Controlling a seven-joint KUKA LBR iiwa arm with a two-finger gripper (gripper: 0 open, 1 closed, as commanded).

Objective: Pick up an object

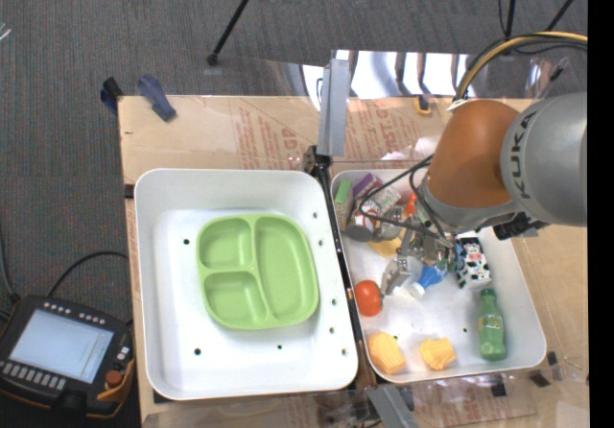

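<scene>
The gripper hangs low in the right bin, whether spread or pinched I cannot tell (wrist and cables hide it); a red tomato lies just at its seven o'clock

A clutter of small objects lies in the right bin. A red tomato sits near its left wall, with 2 yellow corn pieces side by side along the near edge. A green bottle lies lengthwise by the right wall, just below a black-and-white cow-patterned carton. A small blue-and-white item rests mid-bin; more packaging crowds the far left corner.
</scene>
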